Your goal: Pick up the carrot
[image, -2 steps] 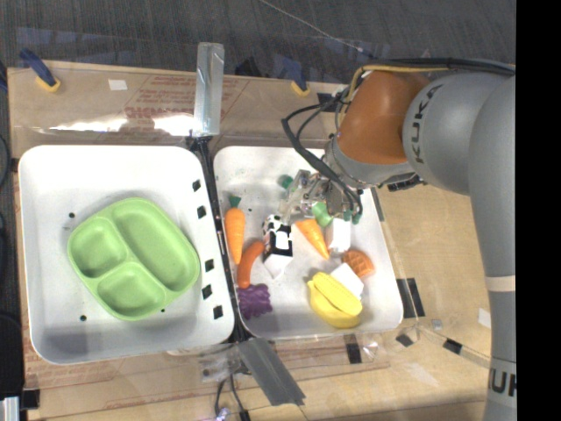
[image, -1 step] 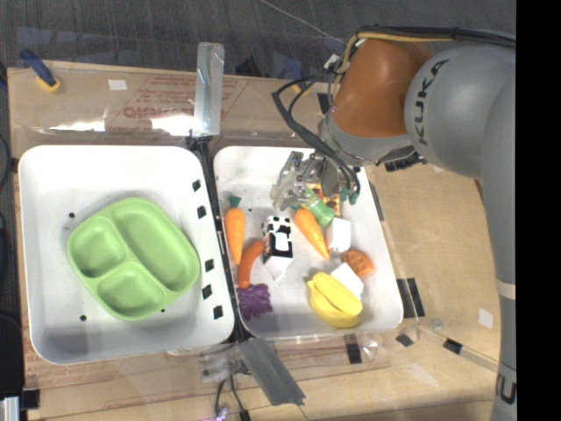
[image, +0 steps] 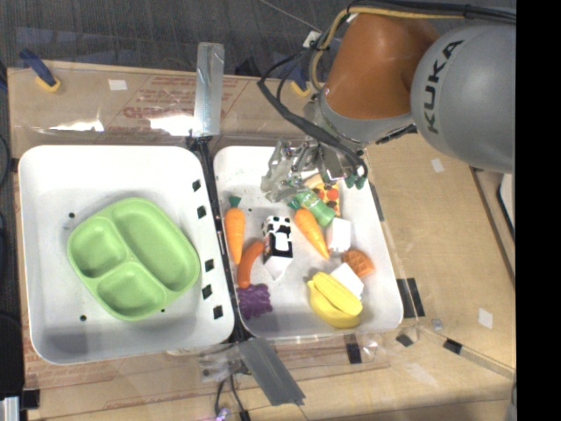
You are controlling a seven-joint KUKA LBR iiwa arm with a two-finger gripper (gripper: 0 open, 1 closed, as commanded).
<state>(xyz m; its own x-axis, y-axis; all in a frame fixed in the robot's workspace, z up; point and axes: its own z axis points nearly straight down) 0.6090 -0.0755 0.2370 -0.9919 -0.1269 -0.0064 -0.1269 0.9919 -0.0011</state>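
The arm (image: 438, 68) enters from the right side of the camera view, and its hand (image: 294, 172) is positioned over the rear part of the right bin (image: 386, 270). Whether the hand is open or closed cannot be determined; the metal parts at its tip are blurred and partly overlap the toys below. There are two carrot-shaped items in the right bin. One carrot (image: 235, 233) lies against the left wall of that bin, green top toward the rear, near the divider between the bins. A second carrot (image: 310, 228) lies near the bin centre at a slant, with its leafy top just below the hand. Between the two carrots sits a black-and-white block (image: 279, 236). A red-orange sausage-shaped piece (image: 249, 262) lies just in front of the left carrot, with a purple grape cluster (image: 255, 300) beyond it toward the front wall. A yellow banana (image: 334, 299) rests in the front right area of the bin. The left bin (image: 35, 200) holds a green divided plate (image: 131, 257). Both bins stand on the table (image: 456, 261).
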